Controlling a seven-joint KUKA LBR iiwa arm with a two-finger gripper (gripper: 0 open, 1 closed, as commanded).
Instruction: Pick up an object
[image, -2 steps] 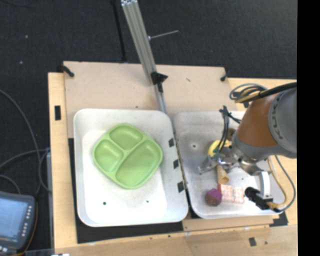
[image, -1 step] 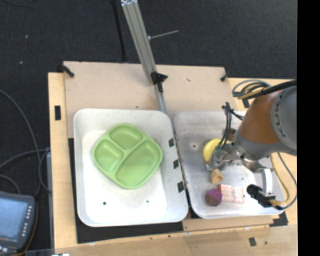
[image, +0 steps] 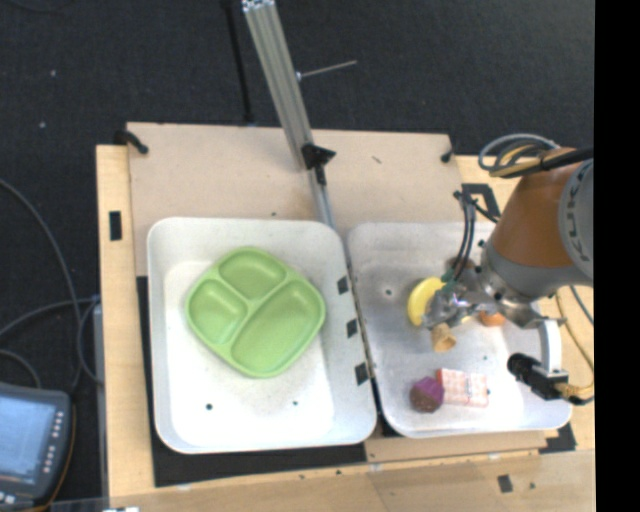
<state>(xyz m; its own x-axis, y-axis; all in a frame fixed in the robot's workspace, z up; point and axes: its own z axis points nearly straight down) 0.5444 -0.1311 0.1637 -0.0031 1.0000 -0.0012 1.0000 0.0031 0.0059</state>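
1. The bench (image: 250, 175) carries two white bins side by side: the left bin (image: 170, 400) and the right bin (image: 395, 255).
2. A green plate (image: 257, 311) with three compartments lies in the middle of the left bin, tilted a little toward its near right corner.
3. The arm (image: 535, 225) reaches over the right bin from its right edge, and the gripper (image: 448, 305) is low over the bin's centre.
4. How far the gripper is open cannot be told, nor whether it has hold of anything.
5. A banana (image: 423, 299) lies just beside the gripper, on the side toward the left bin.
6. A tan block (image: 443, 340) sits just below the gripper, toward the near edge.
7. An orange piece (image: 491, 319) shows under the wrist, toward the right edge.
8. Near the near edge lie a dark purple object (image: 426, 395) and a pink-and-white pack (image: 465, 387), touching each other.
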